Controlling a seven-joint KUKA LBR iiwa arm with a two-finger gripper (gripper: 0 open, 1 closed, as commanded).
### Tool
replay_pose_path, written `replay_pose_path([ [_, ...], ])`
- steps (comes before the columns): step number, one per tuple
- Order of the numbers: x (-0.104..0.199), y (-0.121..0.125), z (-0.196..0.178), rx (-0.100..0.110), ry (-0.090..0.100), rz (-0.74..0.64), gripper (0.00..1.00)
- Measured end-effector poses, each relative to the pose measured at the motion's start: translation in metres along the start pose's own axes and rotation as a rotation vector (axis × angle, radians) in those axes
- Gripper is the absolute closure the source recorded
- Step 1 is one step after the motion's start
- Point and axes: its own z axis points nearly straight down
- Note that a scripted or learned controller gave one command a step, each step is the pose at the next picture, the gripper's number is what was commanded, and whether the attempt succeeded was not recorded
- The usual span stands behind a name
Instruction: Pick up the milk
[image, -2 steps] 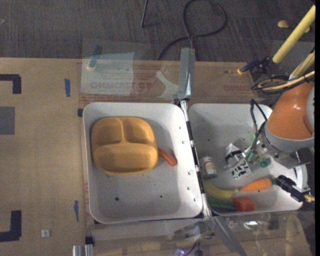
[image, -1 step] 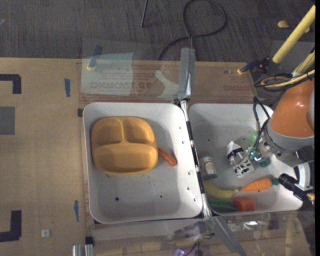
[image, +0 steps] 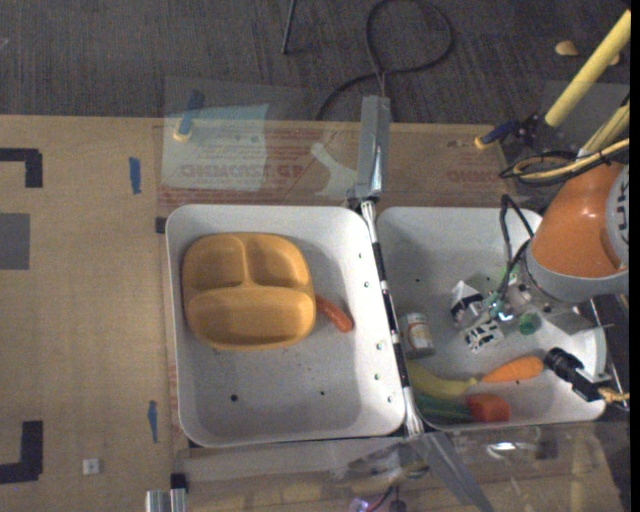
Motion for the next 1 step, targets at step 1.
replay_pose_path([
  [1,0.0344,0.1231,-0.0891,0.011,0.005,-0.095,1.0],
])
